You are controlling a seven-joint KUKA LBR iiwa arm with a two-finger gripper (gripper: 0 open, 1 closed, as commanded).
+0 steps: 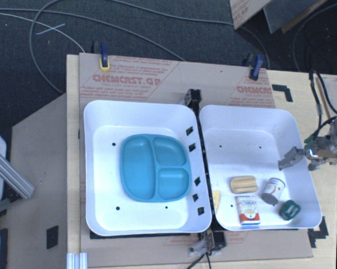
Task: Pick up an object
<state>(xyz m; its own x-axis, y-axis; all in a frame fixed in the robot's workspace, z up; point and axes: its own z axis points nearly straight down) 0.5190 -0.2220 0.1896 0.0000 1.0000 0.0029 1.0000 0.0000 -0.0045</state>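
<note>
Camera view is showing the blue divided plate (155, 167) lying in the left bin (96, 122), stiff, wide, awkward to pinch. In the right bin (241, 120) are sitting the tan block (243, 184), small carton (247, 210) and can (274, 187), likely light; the carton's narrow sides are offering the best hold. The hand (293, 157) is hovering by the right rim; I cannot tell its state.

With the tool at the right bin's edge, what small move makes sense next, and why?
Probably shift the tool toward the near-right corner and lower it over the white can. It sits above the right bin's bare right side, while the can, tan block and carton lie nearer the camera.
</note>
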